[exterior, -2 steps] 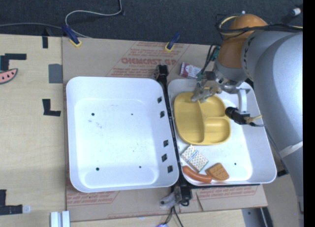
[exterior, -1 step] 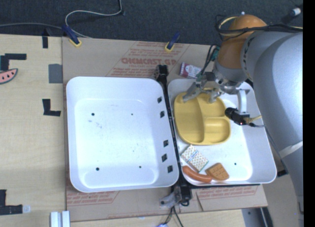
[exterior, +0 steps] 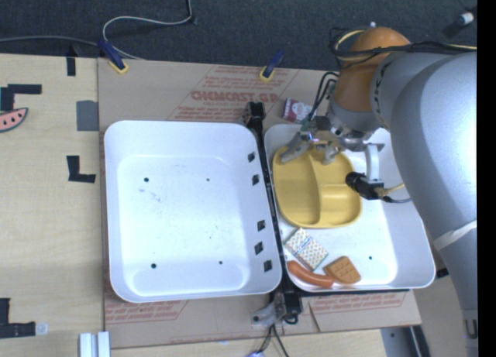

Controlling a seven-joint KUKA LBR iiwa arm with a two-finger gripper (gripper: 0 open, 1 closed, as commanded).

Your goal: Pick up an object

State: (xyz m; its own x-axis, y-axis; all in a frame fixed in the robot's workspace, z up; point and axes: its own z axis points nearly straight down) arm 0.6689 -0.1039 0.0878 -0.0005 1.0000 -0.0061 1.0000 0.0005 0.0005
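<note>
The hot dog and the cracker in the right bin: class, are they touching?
Touching. The camera view shows the cracker lying against the hot dog at the right bin's near edge, with no gap between them.

- A shallow yellow plastic dish (exterior: 314, 189) lay in the right bin's upper half.
- A checkered packet (exterior: 308, 250), red sausage (exterior: 308, 275) and orange biscuit-like piece (exterior: 344, 270) clustered near its front edge.

The big grey arm (exterior: 442, 162) runs off the right edge of the frame, and it covers the right bin's far corner (exterior: 380, 142). The gripper (exterior: 322, 142) sits over the top rim of the yellow plastic dish (exterior: 318, 193), hiding that bit. The small red-and-white packet (exterior: 296, 109), upper middle, is way too tiny to read.
</note>
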